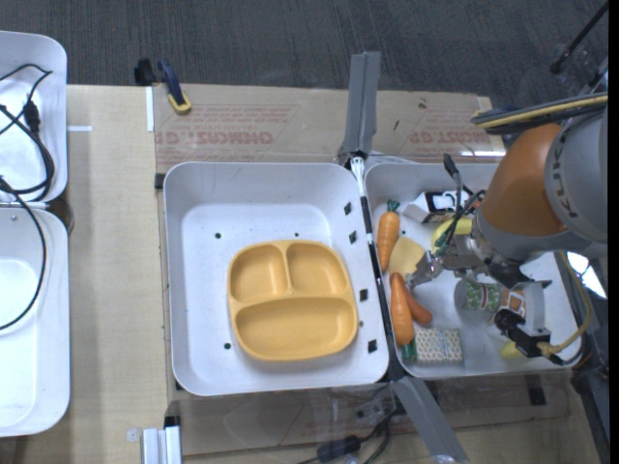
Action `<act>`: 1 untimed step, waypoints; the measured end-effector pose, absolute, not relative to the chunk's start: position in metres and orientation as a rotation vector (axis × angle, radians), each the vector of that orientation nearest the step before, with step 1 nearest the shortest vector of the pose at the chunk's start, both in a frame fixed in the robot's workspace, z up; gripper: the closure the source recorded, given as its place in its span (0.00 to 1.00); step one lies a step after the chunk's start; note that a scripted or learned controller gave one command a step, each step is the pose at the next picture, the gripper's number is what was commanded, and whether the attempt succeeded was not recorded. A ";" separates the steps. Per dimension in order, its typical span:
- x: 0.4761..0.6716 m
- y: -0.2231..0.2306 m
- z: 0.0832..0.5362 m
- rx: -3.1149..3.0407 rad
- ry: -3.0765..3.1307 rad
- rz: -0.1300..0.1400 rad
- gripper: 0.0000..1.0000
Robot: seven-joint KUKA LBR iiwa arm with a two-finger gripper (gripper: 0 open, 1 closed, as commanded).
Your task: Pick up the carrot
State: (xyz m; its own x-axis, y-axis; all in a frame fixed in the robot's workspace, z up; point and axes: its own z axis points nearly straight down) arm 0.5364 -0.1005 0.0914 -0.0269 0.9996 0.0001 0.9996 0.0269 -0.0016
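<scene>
Carrot [387, 239] upright along right bin's [484, 370] left wall, just left of fingers [427, 270]; finger state unclear

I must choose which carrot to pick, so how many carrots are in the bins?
2, both in the right bin along its left wall: one carrot near the back with its green top up, another carrot nearer the front. More may be hidden under the arm.

- Bench [106, 259]: pale wood-toned surface carrying all items.
- Cardboard sheet [290, 124]: flat on the bench, printed red lettering, running behind both bins.
- Left white bin [193, 288]: rests on the bench.
- Right white bin [464, 367]: touching the left bin's side.
- Blue-and-yellow clamp [166, 83]: at the cardboard's far left corner.
</scene>
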 end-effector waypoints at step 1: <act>0.575 -0.096 0.092 -1.853 -2.538 0.001 0.00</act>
